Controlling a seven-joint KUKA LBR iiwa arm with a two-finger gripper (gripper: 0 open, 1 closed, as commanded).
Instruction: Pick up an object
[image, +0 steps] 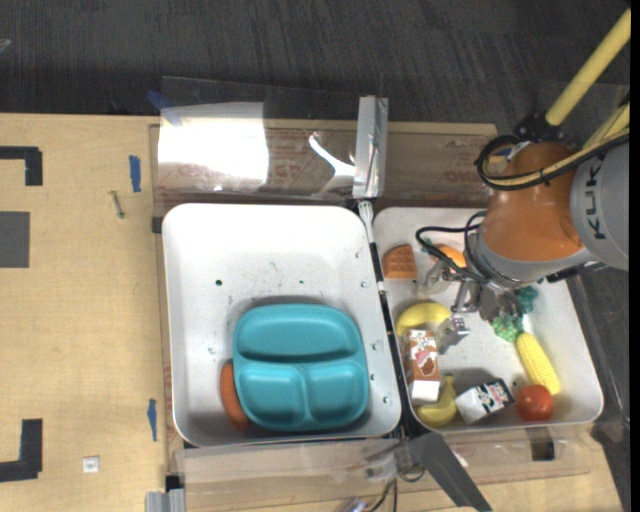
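The robot's gripper (458, 322) is hanging low in the right bin (580, 400), just right of centre frame, its fingers parted and gripping nothing, directly beside a yellow lemon (420, 318) and just above a small red-and-white carton (422, 354). The likely trouble is crowding: with the lemon, the carton and a banana (437, 402) packed close together, the fingers are risking a nudge or a glancing pinch rather than a clean hold. The carton, the nearest candidate, is lying with its long axis running almost straight up and down the frame.
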